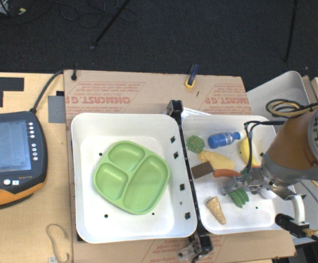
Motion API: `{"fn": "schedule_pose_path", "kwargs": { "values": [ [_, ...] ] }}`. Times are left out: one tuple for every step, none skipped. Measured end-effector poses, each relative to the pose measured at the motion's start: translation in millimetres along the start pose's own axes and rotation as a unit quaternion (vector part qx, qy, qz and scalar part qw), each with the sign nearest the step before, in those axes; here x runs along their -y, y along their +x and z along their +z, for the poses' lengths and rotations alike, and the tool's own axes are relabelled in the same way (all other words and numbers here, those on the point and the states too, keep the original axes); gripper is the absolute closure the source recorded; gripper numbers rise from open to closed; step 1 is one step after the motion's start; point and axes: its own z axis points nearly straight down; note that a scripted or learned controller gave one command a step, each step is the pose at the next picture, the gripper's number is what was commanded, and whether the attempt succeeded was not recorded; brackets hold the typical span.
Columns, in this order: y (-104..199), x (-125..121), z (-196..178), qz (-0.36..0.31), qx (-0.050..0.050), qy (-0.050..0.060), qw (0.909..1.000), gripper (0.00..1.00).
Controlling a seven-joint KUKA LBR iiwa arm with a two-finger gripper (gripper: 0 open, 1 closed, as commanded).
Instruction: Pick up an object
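Reaching low into right bin (241,223), tool (239,186) is placed over green toy (238,197); tool state cannot be told.

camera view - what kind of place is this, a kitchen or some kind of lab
Most likely a robot lab bench, not a kitchen. Two white bins sit on cardboard; the right one holds toy food such as a blue bottle. A grey arm with its gripper reaches in, and a teach pendant lies at the left.
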Motion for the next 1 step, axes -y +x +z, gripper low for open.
{"fn": "schedule_pose_path", "kwargs": {
  "values": [
    [-2.2,0.0,-11.6,0.003,0.0,0.0,1.0,1.0]
  ]
}}
